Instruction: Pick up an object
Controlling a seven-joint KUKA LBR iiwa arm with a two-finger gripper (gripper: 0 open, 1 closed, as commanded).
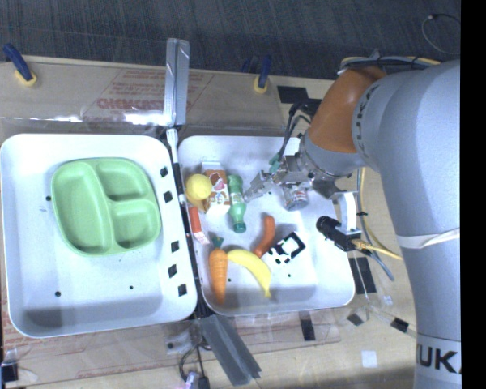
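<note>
Tabletop (81,87) is plywood-ish, sitting over dark carpet (227,6); two white bins (16,217); tool (285,177) grip honestly can't tell.

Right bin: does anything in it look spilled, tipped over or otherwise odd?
Nothing looks damaged or spilled. The right bin holds toy food lying loose on its side: a green bottle, banana, carrot and lemon. The gripper hangs beside the bottle.

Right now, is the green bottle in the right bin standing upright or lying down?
Lying down. The green bottle rests lengthwise on the right bin's floor, its side facing the camera, between the lemon and the sausage.
</note>
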